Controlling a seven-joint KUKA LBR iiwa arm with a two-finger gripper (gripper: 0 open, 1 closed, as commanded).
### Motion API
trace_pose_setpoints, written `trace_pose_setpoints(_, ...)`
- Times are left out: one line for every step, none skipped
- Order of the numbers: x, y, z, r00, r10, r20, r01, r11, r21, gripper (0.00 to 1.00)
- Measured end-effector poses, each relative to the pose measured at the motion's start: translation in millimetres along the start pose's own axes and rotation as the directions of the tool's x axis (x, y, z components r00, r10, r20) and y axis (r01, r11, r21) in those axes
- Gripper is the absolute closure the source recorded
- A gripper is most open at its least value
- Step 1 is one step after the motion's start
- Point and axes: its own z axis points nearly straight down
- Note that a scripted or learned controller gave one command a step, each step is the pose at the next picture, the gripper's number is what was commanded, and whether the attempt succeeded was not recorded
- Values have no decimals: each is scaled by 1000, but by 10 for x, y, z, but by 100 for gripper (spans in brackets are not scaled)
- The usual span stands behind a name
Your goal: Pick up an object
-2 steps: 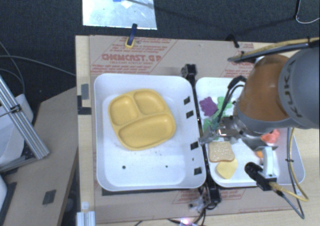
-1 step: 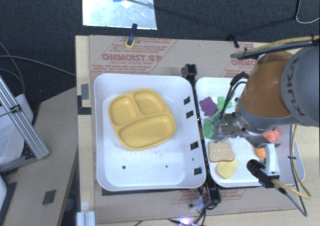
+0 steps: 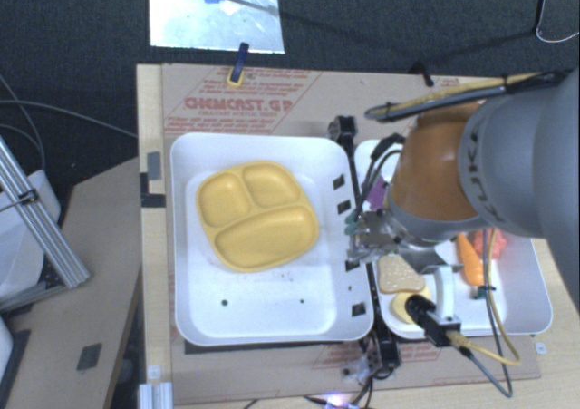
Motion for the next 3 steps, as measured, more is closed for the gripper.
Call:
trace_pose_setpoints(1002,516,-17,1000,-5,-2,5,1000,-6,100)
trace_pose_setpoints(713,1167,-1404,1000,6,1,-6,1000,-22,100)
trace_pose_setpoints(729,1125,-1313,1000,4,3,-4,1000,-3,0)
